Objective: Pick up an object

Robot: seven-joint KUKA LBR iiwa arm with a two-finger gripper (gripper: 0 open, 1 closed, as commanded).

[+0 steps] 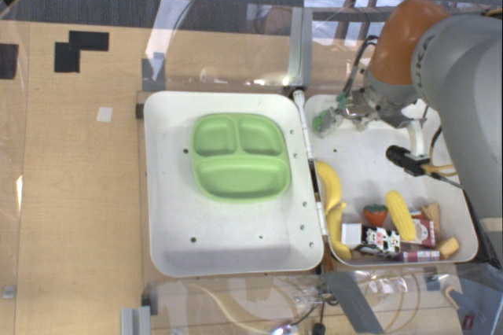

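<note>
The pale wooden surface (71, 192) carries two white bins side by side, and the grey arm (460, 66) reaches in from 3 o'clock to hang over the right bin (369, 168), presumably because that is where the loose things lie. The left bin (169, 231) holds one item, a green divided plate (240, 156) lying flat near its centre; it is broad and low, so I judge it a poor target for a pinch. In the right bin, a banana (330, 185) lies along the wall at 9 o'clock. A second banana (338, 241) curves round the corner at 7 o'clock. Both sit tight against the rim, which would crowd a grasp from that side. Across 5 to 6 o'clock sits a packed cluster: a corn cob (399, 215), a red box (424, 231), a red fruit (375, 213) and a small printed carton (369, 237), touching or nearly so, so taking one risks nudging its neighbours. The jaws sit at the bin's 10 o'clock corner, well apart from that cluster, and I cannot tell whether they are wide or narrow. Just beside them is a small green thing (324, 121), perhaps the intended object, though it is too blurred to name or to say whether it is gripped.
</note>
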